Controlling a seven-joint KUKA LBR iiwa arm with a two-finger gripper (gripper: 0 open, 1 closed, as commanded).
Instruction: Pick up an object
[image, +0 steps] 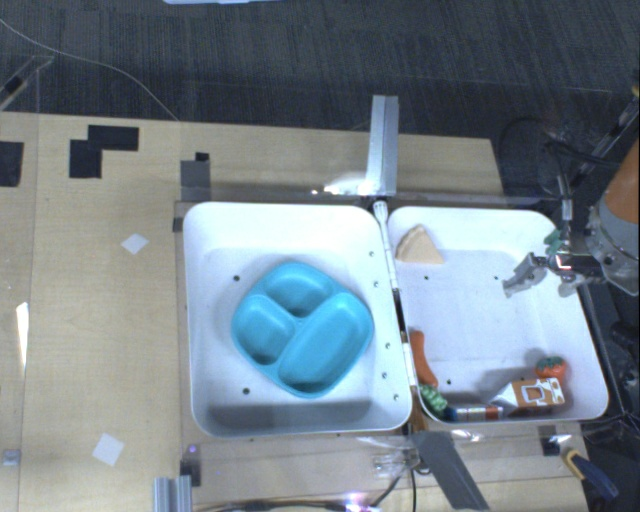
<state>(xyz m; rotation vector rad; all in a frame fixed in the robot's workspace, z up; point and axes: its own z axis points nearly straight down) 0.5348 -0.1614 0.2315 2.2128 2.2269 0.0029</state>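
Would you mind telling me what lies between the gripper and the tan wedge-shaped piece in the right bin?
In the camera view, nothing: only bare white floor of the right bin separates the gripper from the tan wedge-shaped piece.

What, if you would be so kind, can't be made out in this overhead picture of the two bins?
- Gripper, camera view: small and blurred at the right bin's far right; finger state unreadable.
- Arm: cut off by the right edge.
- Small carton in the right bin's near corner: print too small to read.
- Items along that bin's near wall: crowded together and partly hidden by the rim.
- Blue divided tray, left bin: contents of compartments not discernible.
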